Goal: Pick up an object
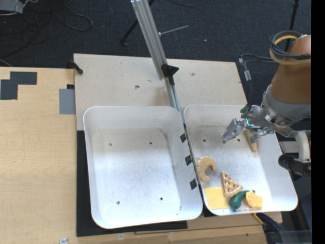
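The big grey arm (289, 93) comes in from the right side, with its orange band (299, 44) up high near the edge. It bends down and leans over the right bin (274, 207). At its end is the gripper (242, 131), which hangs low over the top part of that bin, close to the far wall. One grey finger (232, 131) sticks out to the left and points down at the white floor. Next to it, on the gripper's right side, there is a small tan piece (252, 141), but it is too small and blurry to say if it is a toy or part of the gripper. I cannot tell if the gripper is open or closed, and I cannot tell if it is holding anything. The toys lie nearer to the front of the bin than the gripper, well apart from it. A pale curled croissant (206, 168) sits below and to the left of the gripper, near the wall between the two bins. Right below the gripper is a waffle slice (230, 184) with a red edge. Past that, at the front rim, a flat yellow square (215, 198), a green toy (237, 201) and a small yellow chunk (254, 201) sit close together. The left bin (91, 136) is far off to the gripper's left.
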`<state>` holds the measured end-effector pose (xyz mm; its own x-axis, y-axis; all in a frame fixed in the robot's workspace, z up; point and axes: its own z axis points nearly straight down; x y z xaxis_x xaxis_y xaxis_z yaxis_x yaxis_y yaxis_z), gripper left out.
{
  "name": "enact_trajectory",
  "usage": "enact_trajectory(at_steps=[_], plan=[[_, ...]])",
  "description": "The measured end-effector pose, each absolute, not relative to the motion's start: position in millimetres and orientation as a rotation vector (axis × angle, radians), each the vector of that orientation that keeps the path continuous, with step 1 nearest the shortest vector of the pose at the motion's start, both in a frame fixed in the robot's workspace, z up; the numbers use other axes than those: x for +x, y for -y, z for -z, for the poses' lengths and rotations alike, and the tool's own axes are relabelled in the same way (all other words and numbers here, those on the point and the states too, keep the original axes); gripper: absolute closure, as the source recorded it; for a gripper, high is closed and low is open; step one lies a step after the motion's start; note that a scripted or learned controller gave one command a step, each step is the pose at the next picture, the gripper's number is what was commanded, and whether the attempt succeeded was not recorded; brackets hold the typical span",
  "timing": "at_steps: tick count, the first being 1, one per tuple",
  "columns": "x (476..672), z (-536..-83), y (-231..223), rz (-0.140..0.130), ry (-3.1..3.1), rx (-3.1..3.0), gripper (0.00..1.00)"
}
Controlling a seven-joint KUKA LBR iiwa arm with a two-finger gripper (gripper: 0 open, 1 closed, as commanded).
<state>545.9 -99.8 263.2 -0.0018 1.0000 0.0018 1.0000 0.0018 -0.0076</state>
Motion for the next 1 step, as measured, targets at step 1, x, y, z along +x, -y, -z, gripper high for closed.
enact_trajectory(at_steps=[1], plan=[[546.4,-265.1,101.4,-0.003,2.216,-2.223,0.00]])
